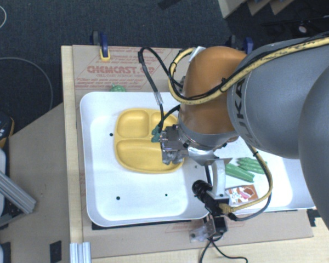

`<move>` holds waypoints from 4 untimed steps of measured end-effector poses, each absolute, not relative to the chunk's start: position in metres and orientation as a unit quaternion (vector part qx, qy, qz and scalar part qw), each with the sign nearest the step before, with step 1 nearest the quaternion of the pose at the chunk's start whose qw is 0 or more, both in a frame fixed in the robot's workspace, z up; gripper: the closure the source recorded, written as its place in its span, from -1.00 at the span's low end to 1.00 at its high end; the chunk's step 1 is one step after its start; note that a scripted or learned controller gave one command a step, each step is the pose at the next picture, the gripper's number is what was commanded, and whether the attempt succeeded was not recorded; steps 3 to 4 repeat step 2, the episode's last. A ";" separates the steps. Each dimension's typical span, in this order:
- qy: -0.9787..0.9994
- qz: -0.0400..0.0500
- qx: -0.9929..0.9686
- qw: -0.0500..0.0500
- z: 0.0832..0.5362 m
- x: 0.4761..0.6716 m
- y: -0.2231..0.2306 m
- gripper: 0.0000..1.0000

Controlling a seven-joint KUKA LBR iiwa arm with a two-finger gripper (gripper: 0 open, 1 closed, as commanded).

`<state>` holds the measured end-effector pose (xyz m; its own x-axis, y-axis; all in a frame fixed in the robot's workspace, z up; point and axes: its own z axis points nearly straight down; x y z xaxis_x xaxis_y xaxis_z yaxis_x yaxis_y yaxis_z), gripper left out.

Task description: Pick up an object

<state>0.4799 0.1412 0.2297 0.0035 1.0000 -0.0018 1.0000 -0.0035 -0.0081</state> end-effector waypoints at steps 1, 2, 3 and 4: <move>-0.709 -0.002 -0.705 -0.001 0.279 0.479 0.220 1.00; -0.708 -0.008 -0.706 -0.003 0.412 0.495 0.225 1.00; -0.708 -0.008 -0.706 -0.003 0.412 0.495 0.225 1.00; -0.708 -0.008 -0.706 -0.003 0.412 0.495 0.225 1.00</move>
